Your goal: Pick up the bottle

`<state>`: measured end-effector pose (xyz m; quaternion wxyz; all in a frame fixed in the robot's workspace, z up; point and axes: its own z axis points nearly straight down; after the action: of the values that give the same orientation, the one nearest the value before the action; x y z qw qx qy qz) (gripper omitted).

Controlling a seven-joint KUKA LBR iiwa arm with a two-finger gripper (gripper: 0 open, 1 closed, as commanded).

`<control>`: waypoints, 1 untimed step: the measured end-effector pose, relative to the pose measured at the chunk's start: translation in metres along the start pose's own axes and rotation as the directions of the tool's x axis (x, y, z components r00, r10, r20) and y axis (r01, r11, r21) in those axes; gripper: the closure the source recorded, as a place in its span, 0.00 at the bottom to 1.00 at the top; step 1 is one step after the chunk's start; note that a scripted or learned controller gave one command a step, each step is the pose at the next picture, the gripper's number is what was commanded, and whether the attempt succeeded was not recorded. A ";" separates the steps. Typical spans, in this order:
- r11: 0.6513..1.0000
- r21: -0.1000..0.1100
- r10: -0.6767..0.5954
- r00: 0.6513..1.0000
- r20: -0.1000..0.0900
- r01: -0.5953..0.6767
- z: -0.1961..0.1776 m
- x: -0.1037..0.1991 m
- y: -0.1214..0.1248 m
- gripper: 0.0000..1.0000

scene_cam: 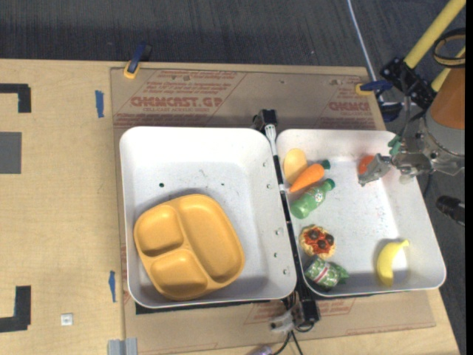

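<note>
We see nothing picked up yet: the green bottle (311,200) lies at the left edge of the right bin (414,220), under the carrot (307,177), while the gripper (375,167) hangs well apart at upper right, grip state unclear.

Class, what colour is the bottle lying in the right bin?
Green, with a darker green cap; the bottle shows best in the camera view.

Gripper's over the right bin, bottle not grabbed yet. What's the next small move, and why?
Probably shift the gripper left and toward the camera, stopping above the green bottle. The bottle lies tilted against the right bin's left wall, just below the carrot, while the gripper is near the far right side, apart from it.
</note>
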<state>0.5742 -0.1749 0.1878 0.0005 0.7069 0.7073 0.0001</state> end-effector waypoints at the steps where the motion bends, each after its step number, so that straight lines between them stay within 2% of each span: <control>1: 1.000 -0.002 -0.001 1.000 0.000 0.001 -0.010 0.000 0.001 1.00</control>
<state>0.5750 -0.1747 0.1980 0.0014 0.7066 0.7077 0.0007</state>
